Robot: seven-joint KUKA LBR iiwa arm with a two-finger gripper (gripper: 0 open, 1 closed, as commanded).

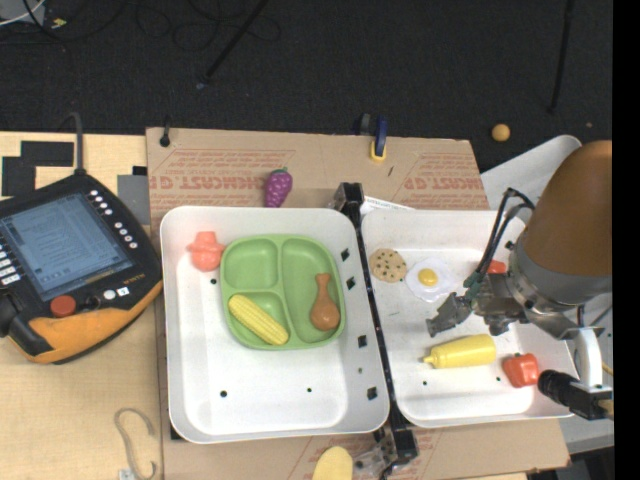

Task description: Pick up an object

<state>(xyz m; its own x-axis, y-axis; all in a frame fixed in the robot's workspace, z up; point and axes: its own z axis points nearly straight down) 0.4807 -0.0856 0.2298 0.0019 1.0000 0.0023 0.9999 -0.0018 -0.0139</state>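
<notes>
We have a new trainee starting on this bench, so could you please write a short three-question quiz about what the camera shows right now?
1. True or false: the corn cob lies in the right bin.
2. Which item sits in the green divided plate beside the corn cob? A) cookie B) chicken drumstick C) fried egg
3. Fill in: the yellow mustard bottle lies just below the ____.

Key:
1. False; it lies in the green divided plate in the left bin.
2. B, the chicken drumstick.
3. gripper.
</notes>
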